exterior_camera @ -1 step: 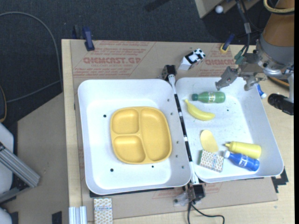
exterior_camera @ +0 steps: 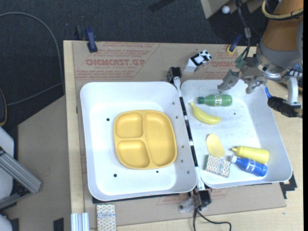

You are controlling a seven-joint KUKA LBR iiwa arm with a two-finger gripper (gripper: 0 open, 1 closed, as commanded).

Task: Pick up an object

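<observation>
1. Claw (exterior_camera: 239,82) hangs over the right bin's (exterior_camera: 274,129) far edge, fingers spread wide, gripping nothing.
2. Green bottle (exterior_camera: 216,100) lies just below it; banana (exterior_camera: 205,115) beside that.
3. Yellow plate (exterior_camera: 144,139) sits in the left bin (exterior_camera: 96,129).

Dark carpeted floor (exterior_camera: 38,57) surrounding a brown cardboard-covered surface (exterior_camera: 120,61); a grey cable (exterior_camera: 45,30) loops across the floor left of the surface, under even lighting.

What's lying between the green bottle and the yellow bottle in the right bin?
In the camera view, the banana lies just below the green bottle; past it, bare bin floor runs to the yellow bottle.
</observation>
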